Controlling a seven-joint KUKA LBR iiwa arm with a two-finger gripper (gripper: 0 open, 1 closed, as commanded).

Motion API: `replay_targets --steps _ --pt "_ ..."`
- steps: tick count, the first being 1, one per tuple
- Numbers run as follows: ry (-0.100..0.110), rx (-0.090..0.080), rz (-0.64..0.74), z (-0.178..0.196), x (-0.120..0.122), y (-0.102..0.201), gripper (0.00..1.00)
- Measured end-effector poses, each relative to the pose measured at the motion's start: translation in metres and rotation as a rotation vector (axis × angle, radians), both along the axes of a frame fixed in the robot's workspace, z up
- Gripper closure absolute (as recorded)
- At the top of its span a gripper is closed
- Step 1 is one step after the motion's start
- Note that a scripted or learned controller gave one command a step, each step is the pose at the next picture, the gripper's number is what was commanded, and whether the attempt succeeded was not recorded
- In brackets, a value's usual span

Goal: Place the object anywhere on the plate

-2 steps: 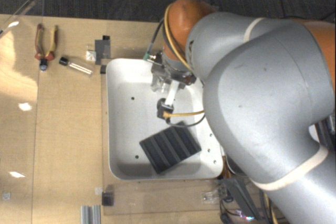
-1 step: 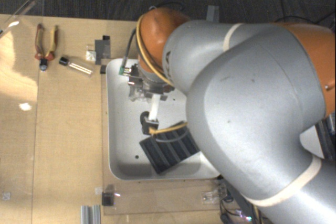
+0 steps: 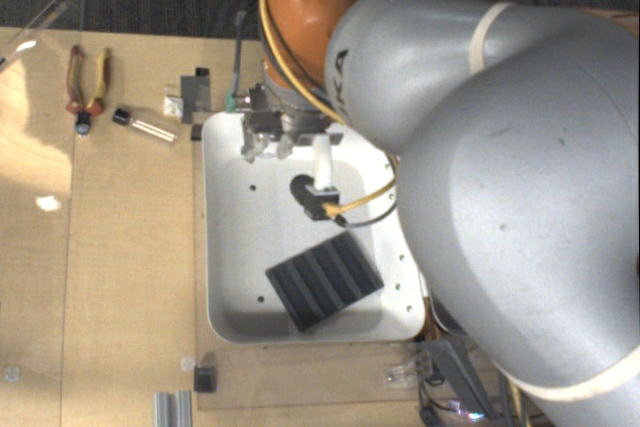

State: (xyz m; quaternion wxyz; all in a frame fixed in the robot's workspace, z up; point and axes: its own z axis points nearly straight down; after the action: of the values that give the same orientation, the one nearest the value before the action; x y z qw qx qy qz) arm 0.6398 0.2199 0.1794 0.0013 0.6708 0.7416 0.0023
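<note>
Gripper (image 3: 266, 147): hung over the upper end of the white bin (image 3: 222, 255); grip state could not be told.
Black ribbed slab (image 3: 323, 283): lay askew on the bin floor, near its lower wall, apart from the gripper.
Lettering: dark characters on the arm (image 3: 500, 165), unreadable.
Hidden: the bin's right side, behind the arm.
Bench (image 3: 120, 265): pliers (image 3: 87, 85) at upper left.
</note>
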Motion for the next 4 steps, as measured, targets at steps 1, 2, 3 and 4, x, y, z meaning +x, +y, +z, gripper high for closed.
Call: replay_targets --steps 1,2,3,4 --pt "0.000 -0.001 0.375 -0.083 0.023 -0.011 1.00" --pt "-0.002 -0.003 0.771 -0.074 0.029 -0.002 1.00" --pt "-0.005 -0.004 0.932 -0.015 0.021 0.012 1.00" --pt "-0.008 -0.007 1.164 0.116 0.016 0.005 1.00"
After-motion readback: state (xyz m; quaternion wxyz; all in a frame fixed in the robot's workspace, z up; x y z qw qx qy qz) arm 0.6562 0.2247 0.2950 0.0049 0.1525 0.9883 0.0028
